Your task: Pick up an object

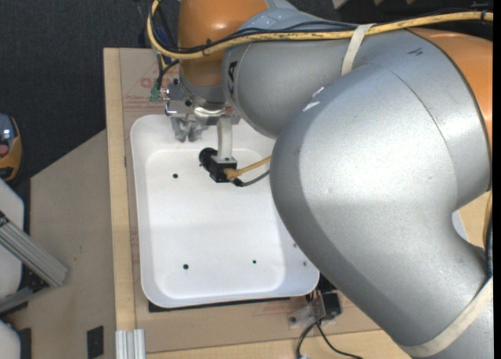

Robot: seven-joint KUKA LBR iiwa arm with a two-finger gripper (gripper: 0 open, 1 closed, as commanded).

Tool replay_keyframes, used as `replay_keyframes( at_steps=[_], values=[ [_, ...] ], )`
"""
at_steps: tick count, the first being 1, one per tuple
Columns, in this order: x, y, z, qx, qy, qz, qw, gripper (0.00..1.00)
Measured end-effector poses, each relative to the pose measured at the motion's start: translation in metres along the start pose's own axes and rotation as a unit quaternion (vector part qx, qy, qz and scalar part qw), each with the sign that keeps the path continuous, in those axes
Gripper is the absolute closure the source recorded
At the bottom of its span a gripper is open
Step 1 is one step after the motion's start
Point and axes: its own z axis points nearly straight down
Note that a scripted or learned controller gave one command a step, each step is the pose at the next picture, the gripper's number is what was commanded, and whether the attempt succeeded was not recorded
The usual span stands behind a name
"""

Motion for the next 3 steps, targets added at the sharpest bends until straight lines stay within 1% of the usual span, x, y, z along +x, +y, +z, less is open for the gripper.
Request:
replay_keyframes(
  at_steps=[1, 2, 3],
  values=[
    [-0.001, -0.002, 0.003, 0.004, -0.001, 0.0, 1.0, 0.0],
    [0.0, 0.002, -0.16, -0.006, 0.002, 0.0, 1.0, 0.0],
    [-0.002, -0.006, 0.052, 0.008, -0.002, 0.001, 1.0, 0.0]
  ],
)
